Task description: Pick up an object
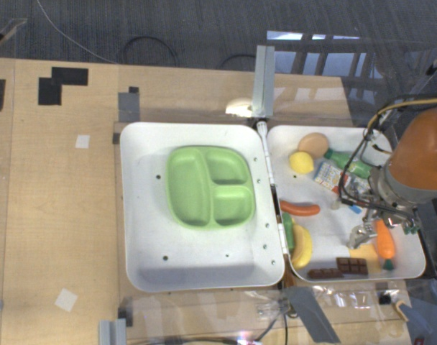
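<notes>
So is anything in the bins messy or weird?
Nothing looks spilled or broken. The green tray sits a bit crooked in the left bin, and it has no food on it. All the toy food, like the banana and carrot, is jumbled in the right bin.

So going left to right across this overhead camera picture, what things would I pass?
Green divided plate → banana → chocolate bar → gripper → carrot.

The arm point(420, 157) (cut off at the right edge) hides part of the green packet point(348, 165).
</notes>
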`<state>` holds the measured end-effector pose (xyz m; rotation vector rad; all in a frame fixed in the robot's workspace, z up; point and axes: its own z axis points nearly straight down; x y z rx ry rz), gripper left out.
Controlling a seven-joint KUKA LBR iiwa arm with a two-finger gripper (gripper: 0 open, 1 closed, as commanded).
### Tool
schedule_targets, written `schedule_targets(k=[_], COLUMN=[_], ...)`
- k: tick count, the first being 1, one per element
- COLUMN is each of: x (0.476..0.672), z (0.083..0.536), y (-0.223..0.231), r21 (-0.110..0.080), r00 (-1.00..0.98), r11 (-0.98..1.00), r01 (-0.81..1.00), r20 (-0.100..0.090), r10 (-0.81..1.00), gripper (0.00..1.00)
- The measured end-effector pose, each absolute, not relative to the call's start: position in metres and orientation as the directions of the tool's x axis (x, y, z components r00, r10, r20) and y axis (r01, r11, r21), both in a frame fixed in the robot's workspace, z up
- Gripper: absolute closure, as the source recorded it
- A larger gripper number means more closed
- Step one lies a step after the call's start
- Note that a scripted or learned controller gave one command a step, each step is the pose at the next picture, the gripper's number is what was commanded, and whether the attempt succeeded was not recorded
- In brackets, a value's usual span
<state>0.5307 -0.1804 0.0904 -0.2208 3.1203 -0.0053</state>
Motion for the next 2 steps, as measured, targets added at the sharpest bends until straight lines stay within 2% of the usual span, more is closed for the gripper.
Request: schedule_targets(k=[1,2], x=[0.5373,0.537], z=[0.1055,0.105], y=[-0.179,-0.1789], r21=[-0.011,-0.011], r00=[-0.988,-0.988], r11=[0.989,0.989], r01=[-0.148,-0.148], r20=[-0.034,-0.033], r10=[-0.149,-0.149], gripper=[1.0,0.0])
